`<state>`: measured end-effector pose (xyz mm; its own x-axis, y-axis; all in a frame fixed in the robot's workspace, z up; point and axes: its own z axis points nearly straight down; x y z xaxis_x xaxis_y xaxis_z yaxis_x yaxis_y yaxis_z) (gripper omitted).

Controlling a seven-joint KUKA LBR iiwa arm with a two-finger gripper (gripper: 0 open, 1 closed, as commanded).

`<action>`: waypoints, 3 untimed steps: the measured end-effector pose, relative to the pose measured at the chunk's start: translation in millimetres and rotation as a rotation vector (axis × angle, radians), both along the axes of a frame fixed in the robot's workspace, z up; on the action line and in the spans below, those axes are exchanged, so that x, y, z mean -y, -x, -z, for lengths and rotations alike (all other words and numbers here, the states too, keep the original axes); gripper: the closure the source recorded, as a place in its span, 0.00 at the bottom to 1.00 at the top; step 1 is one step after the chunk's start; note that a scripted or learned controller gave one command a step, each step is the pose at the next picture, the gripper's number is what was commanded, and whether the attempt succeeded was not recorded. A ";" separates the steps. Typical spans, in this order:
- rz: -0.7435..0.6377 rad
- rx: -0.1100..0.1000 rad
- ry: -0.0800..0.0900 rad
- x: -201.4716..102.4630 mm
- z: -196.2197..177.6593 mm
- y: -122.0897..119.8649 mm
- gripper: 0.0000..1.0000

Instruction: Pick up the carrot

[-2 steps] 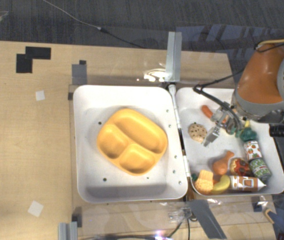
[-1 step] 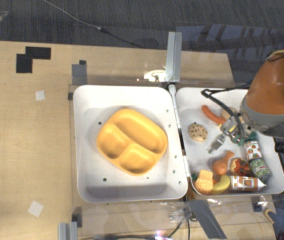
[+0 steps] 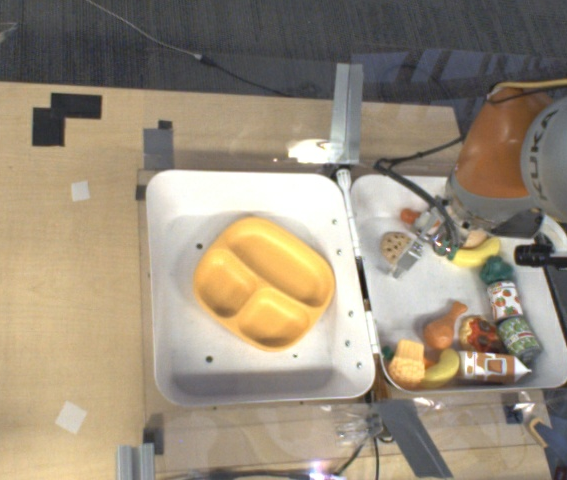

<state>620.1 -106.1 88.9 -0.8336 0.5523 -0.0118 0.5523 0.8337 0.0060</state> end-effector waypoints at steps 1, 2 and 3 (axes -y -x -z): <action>0.181 0.000 -0.001 25.9 -75.5 33.8 0.00; 0.372 -0.010 -0.005 7.7 -53.8 88.6 0.00; 0.423 0.004 -0.005 -13.8 -1.2 109.2 0.00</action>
<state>510.9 -92.3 90.1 -0.5334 0.8458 -0.0108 0.8457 0.5335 0.0120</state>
